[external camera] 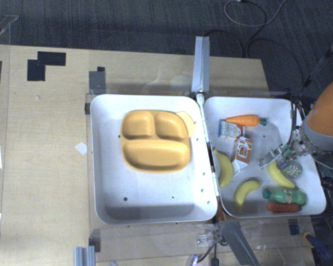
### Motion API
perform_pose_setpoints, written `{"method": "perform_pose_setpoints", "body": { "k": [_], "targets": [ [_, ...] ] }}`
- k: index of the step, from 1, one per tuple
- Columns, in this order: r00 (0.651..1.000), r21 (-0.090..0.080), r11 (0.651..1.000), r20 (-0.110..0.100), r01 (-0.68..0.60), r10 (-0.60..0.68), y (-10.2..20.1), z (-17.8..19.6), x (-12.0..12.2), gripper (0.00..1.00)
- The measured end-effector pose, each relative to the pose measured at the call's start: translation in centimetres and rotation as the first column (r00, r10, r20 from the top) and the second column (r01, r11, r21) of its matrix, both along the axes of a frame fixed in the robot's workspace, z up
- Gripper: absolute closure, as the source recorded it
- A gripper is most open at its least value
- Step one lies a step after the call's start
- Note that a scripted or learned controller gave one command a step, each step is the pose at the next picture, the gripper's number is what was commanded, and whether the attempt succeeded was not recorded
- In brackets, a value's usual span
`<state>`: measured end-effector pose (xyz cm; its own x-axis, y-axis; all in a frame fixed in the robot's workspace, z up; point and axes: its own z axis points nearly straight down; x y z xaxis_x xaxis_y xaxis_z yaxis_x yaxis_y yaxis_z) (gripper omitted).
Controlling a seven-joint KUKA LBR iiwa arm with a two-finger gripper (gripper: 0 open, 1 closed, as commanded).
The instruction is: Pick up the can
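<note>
Gripper [277,155] sat low in right bin [322,204], fingers spread, nothing between them. Can [292,168] lay just beside fingertips, touching a banana [278,175].

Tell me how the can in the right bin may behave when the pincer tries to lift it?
The can looks round and smooth-sided, so it may slip or roll if squeezed off-centre. It lies close beside a banana, which could be nudged along with it. It seems small, so probably light. The pincer sits just above it.
</note>
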<state>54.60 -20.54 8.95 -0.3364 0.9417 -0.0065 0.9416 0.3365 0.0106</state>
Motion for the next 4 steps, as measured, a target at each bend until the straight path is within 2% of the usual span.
{"method": "perform_pose_setpoints", "body": {
  "k": [1, 2, 3, 4],
  "targets": [
    [1.0, 0.0, 1.0, -0.003, 0.013, -0.013, 0.1, 1.6, 8.6, 0.0],
    [0.984, 0.006, 0.985, -0.035, 0.175, -0.175, 0.2, -0.4, 12.0, 0.0],
    [0.977, 0.002, 0.977, -0.002, 0.213, -0.213, 0.1, 8.5, 12.5, 0.0],
    [0.805, 0.007, 0.805, -0.01, 0.593, -0.593, 0.3, 1.2, 9.2, 0.0]
  ]
}}
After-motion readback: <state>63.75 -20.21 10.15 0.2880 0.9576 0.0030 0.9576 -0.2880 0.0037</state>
